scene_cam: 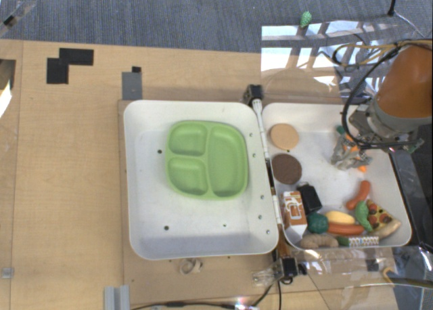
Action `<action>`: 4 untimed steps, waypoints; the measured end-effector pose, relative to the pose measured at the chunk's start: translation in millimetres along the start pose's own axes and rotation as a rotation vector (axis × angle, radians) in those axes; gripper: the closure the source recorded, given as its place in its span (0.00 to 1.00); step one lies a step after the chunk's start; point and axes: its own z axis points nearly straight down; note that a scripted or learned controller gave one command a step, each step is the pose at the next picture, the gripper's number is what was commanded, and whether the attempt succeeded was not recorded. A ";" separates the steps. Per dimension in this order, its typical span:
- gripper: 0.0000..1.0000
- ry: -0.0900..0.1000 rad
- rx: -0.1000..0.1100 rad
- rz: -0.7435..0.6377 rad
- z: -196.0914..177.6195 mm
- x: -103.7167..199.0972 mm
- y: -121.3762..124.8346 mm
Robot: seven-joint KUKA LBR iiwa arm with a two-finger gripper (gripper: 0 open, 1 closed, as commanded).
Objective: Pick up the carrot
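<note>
One carrot (358,195) lies in the right bin (318,156), toward its near right side. It is a short orange stick set on a slant, and its lower end meets a dark green tuft (364,216) that may be its leaves. It looks like a small plastic toy, so it is probably light, stiff and smooth, and likely to roll or skid if it is pushed from one side. The best hold seems to be across the middle of the orange body, squeezing its narrow width at right angles to its length. The upper end has bare bin floor around it, which leaves room to come down.

The lower end is crowded. A yellow piece (339,218) and a red sausage (346,231) lie just beside it, and a pizza slice (384,221) lies to its right, so a low grasp risks catching a neighbour.

The gripper (348,156) hangs over the bin floor near the carrot, up and to the left of it and not touching. Whether it is spread apart or closed together cannot be made out, since its tip is a blur of grey and orange.

Farther off are a brown disc (286,168), a tan disc (284,136) and a black block (310,198). The left bin (149,227) holds a green plate (206,158).
</note>
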 end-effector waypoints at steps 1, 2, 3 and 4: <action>1.00 -0.001 -0.008 -0.043 -45.3 -56.3 53.2; 1.00 -0.001 -0.002 -0.304 0.0 -7.8 38.3; 0.00 -0.001 -0.003 -0.305 0.4 -8.1 38.7; 1.00 -0.010 0.008 -0.303 -14.0 -12.3 36.0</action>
